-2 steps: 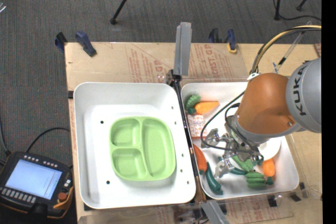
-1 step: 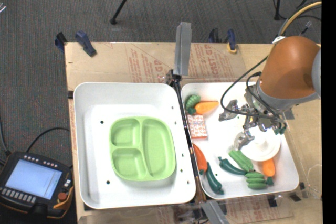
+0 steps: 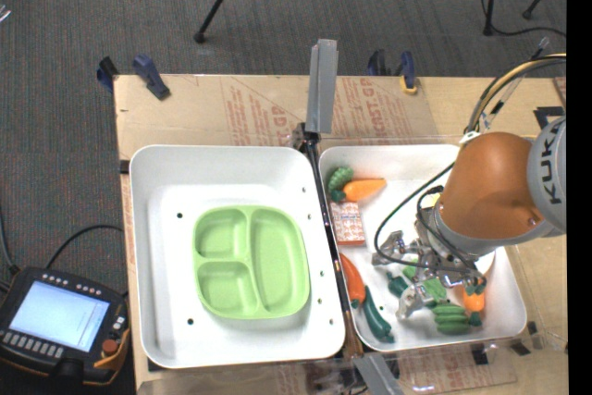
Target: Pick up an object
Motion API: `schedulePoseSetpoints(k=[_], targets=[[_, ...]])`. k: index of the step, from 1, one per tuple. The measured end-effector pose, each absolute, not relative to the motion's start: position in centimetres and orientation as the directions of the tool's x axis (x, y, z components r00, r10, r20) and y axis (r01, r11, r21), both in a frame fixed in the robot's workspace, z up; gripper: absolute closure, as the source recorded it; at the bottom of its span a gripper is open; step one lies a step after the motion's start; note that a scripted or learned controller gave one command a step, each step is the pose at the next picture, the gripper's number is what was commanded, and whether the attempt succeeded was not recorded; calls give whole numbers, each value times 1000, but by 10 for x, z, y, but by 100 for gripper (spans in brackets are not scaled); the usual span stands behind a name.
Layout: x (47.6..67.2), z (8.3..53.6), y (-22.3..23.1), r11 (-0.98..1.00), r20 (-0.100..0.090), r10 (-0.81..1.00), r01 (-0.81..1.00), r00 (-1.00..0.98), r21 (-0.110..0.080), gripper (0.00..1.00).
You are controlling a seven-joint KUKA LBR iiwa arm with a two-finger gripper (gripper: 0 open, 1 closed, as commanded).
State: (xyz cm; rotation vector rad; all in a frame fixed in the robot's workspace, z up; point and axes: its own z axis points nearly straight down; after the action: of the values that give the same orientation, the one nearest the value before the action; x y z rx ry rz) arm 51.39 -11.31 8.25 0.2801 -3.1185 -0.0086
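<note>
My gripper is low in the right bin, over a cluster of toy food near its front right. Its two metal fingers stand apart, one pointing left and the other toward the front, so it is open. A small dark green piece lies in the gap beneath them; whether they touch it I cannot tell. Just to the right lie green pods and an orange piece. The orange wrist band hides the bin's right side.
Elsewhere in the right bin are an orange carrot, a green vegetable, a red checked square, an orange-red pepper and a dark green vegetable. The left bin holds a light green divided plate.
</note>
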Motion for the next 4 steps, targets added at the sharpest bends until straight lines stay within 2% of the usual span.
schedulePoseSetpoints(k=[1,2,3,4], targets=[[595,88,-94,952,-4,-305,-305,-952,1,0],[643,88,-86,945,5,-327,-327,-945,-3,0],[612,88,-82,964,-3,-267,-267,-964,2,0],[614,99,-82,964,-7,-266,-266,-964,2,100]])
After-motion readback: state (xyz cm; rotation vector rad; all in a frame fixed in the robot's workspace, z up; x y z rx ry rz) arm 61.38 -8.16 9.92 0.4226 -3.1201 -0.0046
